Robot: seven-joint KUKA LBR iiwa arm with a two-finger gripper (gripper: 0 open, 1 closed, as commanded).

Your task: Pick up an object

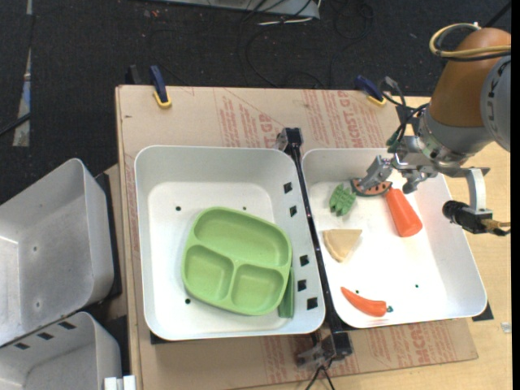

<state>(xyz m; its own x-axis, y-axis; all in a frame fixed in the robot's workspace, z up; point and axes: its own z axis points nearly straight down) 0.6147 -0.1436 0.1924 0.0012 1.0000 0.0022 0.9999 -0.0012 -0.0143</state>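
Red pepper (pixel 365 301), wedge (pixel 342 243), carrot (pixel 403 212) fill right bin (pixel 455 287)

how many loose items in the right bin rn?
4, maybe more under the gripper: green piece top left, orange cylinder beside it, tan wedge mid-left, orange pepper near front.

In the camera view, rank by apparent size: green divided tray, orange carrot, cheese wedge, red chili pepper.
1. green divided tray, by far largest.
2. orange carrot.
3-4. cheese wedge and red chili pepper look similar: the chili longer, the wedge broader. I won't rank them.
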